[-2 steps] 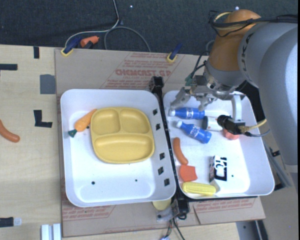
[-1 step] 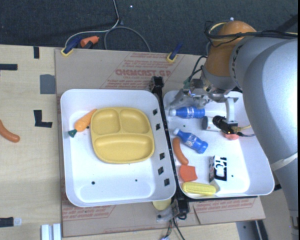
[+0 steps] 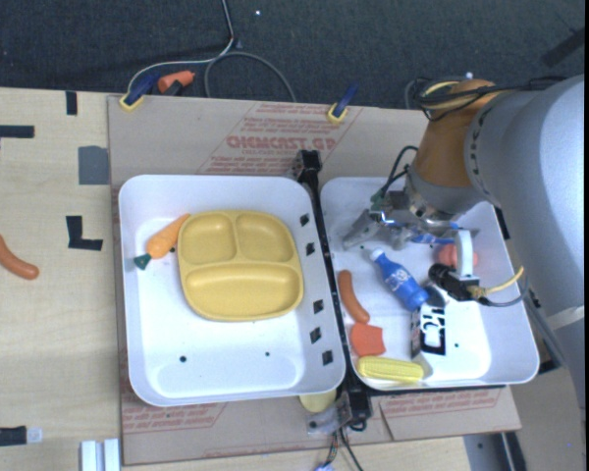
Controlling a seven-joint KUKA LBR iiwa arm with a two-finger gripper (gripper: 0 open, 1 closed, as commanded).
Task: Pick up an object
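Note:
My gripper [image 3: 376,226] hangs low over the upper left part of the right bin [image 3: 501,356], below the arm's orange band. A blue bottle [image 3: 399,281] lies just below and to its right, tilted. A brown sausage [image 3: 351,297] lies near the bin's left wall, with an orange-red block [image 3: 368,340] and a yellow corn cob [image 3: 391,369] further toward the front. A black-and-white item [image 3: 430,330] rests right of the block. A small orange-red piece [image 3: 462,253] lies under the wrist. I see nothing held in the gripper.
The left bin [image 3: 147,361] holds a yellow divided plate [image 3: 240,265] and a carrot [image 3: 162,237] at its left. Another sausage [image 3: 12,256] lies on the bench far left. A black divider [image 3: 319,263] separates the bins. Cables trail near the wrist [image 3: 471,287].

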